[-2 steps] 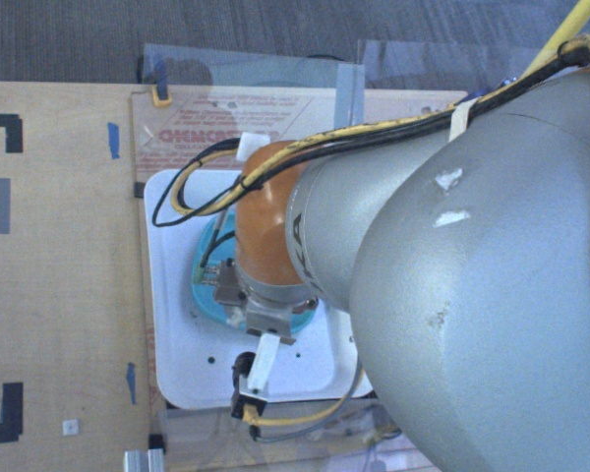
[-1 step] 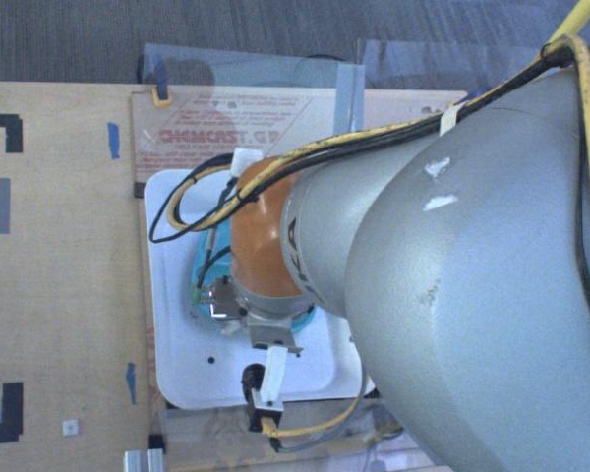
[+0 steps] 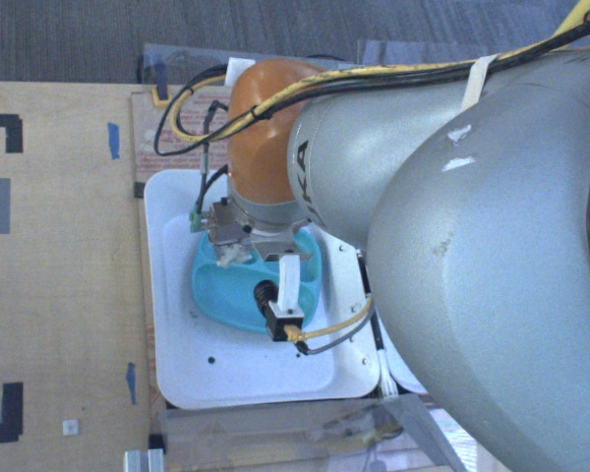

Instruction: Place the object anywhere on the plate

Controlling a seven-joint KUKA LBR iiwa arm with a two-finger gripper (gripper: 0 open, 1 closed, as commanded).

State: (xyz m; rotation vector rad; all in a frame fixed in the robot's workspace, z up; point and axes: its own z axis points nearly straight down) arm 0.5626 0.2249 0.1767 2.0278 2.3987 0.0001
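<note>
A light blue plate [image 3: 226,298] lies in the white bin [image 3: 177,362], a little left of the bin's middle. The arm reaches in from the right and its orange wrist band [image 3: 261,131] hangs directly over the plate. The gripper [image 3: 246,254] points down at the plate's upper part, with its mount and a white block covering it. The object to be placed is hidden from me under the wrist and gripper body.
The big grey arm body [image 3: 472,234] covers the right half of the view and the second bin. Yellow and black cables [image 3: 192,106] loop over the bin's far edge. A tan board [image 3: 59,264] with black and blue marks lies left of the bin.
</note>
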